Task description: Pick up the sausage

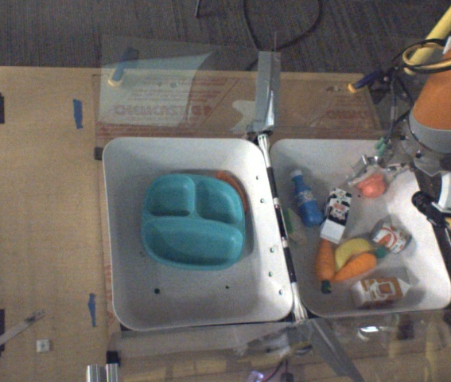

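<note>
The sausage [373, 185], a short salmon-pink piece, lies in the right bin [436, 293] near its back right corner. My gripper [376, 167] hangs directly over its upper edge, at the end of the grey arm with the orange band [440, 106] that reaches in from the right. The gripper's metal parts overlap the top of the sausage, and whether they touch it is unclear. The lower half of the sausage is uncovered and seems to rest on the bin floor.
In the right bin are a blue bottle [305, 200], a black-and-white carton [336, 210], two orange carrots [355, 267], a yellow piece [352, 249], a small can [390, 238] and a brown carton [381, 290]. A teal divided plate [194, 221] sits in the left bin [130, 293].
</note>
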Motion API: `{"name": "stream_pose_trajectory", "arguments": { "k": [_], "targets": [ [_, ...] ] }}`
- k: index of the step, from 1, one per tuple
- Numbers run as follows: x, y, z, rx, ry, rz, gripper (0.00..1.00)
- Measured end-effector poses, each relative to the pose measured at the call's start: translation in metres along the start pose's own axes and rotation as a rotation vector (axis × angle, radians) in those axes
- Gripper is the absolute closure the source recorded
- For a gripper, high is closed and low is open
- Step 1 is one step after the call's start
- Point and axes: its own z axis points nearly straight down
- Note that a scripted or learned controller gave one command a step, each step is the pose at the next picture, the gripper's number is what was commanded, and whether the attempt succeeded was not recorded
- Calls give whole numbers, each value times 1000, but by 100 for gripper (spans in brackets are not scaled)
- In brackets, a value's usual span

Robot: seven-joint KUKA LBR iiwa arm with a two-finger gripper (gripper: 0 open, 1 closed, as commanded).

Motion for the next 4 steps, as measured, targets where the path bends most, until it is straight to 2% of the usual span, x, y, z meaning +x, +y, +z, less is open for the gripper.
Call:
{"name": "stream_pose_trajectory", "arguments": {
  "k": [1, 2, 3, 4],
  "targets": [
    [3, -6, 12, 4, 4, -54, 0],
    [-2, -6, 0, 1, -4, -51, 100],
    [-5, 9, 11, 6, -1, -437, 100],
    [-10, 17, -79, 3, -4, -404, 100]
  ]
}}
